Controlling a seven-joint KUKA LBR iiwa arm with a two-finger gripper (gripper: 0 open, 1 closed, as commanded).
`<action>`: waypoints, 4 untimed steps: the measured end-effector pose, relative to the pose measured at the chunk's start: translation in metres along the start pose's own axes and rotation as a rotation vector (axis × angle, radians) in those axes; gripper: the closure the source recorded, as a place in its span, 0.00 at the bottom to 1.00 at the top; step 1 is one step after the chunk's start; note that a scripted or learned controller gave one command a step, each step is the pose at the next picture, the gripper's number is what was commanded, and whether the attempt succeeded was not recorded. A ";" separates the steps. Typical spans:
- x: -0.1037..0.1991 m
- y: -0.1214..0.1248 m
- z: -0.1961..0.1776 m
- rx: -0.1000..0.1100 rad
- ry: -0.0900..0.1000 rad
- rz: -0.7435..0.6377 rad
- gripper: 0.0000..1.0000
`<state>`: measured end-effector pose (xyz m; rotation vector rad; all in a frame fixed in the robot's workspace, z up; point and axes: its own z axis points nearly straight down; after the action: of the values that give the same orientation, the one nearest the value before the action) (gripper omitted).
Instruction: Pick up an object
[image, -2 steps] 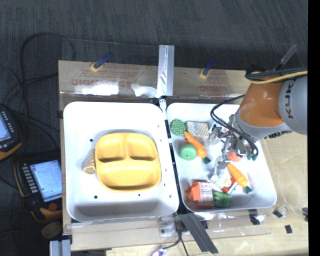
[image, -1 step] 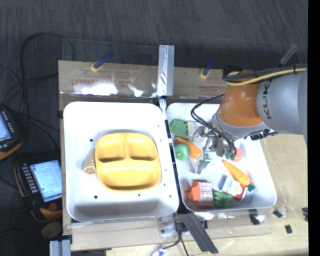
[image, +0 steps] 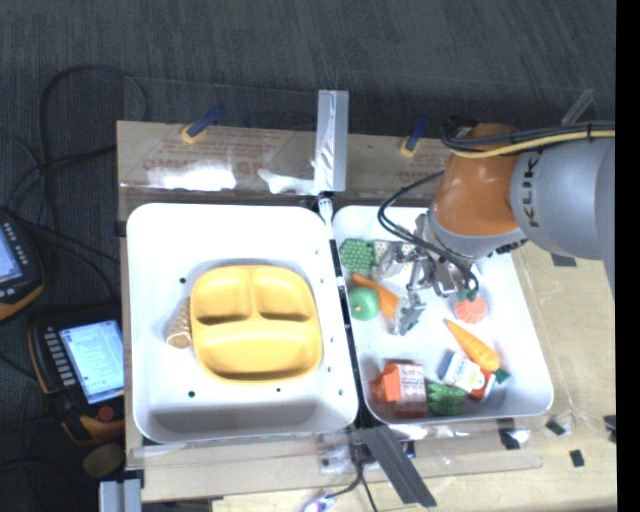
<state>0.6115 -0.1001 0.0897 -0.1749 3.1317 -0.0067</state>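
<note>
My gripper (image: 412, 308) hangs over the middle of the right bin (image: 527, 340), its metal fingers pointing down and slightly parted, with nothing between them. A green ball (image: 363, 303) with an orange piece lies just left of the fingertips. A green textured block (image: 356, 254) sits at the bin's upper left. Right of the gripper lies a small red-orange round thing (image: 472, 309), and below it a carrot (image: 472, 343). Along the front lie a red-orange carton (image: 400, 385), a green item (image: 447, 398) and a white packet (image: 462, 371).
The left bin (image: 160, 400) holds a yellow divided tray (image: 256, 320) with a tan cone-shaped object (image: 179, 324) at its left edge. A divider ridge (image: 338, 300) separates the bins. The grey arm with its orange band (image: 480, 195) covers the right bin's upper part.
</note>
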 end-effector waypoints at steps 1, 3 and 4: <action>-0.011 -0.002 0.000 -0.002 0.008 0.017 0.00; 0.026 0.006 -0.001 0.004 -0.009 -0.032 0.00; 0.064 0.001 -0.002 0.001 -0.013 -0.064 0.00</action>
<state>0.5475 -0.1062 0.0910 -0.2747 3.1119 -0.0077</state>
